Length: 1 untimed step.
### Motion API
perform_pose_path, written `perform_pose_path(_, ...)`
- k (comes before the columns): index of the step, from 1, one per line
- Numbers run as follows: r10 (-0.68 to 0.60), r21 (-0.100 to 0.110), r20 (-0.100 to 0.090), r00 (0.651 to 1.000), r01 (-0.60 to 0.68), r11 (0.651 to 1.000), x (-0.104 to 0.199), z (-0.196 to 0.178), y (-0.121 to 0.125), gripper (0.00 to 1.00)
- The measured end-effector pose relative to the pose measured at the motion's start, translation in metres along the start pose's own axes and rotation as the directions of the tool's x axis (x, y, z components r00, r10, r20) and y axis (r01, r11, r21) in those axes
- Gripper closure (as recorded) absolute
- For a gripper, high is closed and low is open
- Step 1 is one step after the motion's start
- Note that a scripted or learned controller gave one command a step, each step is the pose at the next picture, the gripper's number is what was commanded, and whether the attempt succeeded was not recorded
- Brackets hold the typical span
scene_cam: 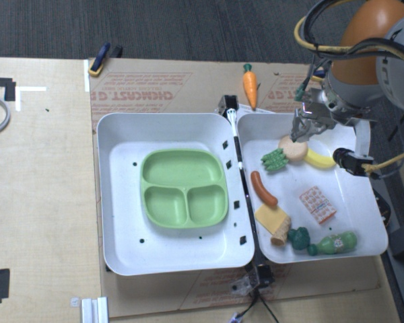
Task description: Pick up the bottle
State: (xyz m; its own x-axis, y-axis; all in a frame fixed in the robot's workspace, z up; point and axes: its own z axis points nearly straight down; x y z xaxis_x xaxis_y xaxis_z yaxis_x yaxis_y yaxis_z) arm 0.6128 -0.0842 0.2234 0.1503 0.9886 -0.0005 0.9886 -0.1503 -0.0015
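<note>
1. Lying on its side, the green bottle [337, 243] is sitting in the near right corner of the right bin [363, 200], long axis running roughly left to right, with the narrow cap end pointing left toward a dark green broccoli piece [298, 237].
2. The jaws [301, 132] are hanging over the far side of that same bin, well apart from the bottle; honestly can't tell if they're spread or pressed together.
3. The right bin is also holding a sausage [263, 188], a cheese wedge [273, 221], a banana [319, 159], a red patterned packet [317, 204] and a leafy green thing [274, 159].
4. The left bin [114, 200] is carrying a green divided tray [184, 188].
5. A carrot [249, 85] is lying on the worktop [40, 200] behind the bins.
</note>
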Motion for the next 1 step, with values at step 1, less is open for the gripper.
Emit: perform_pose_path(1, 0.137, 0.001, 0.0, 0.991, -0.137, 0.991, 0.0612, 0.0083, -0.0495, 1.0)
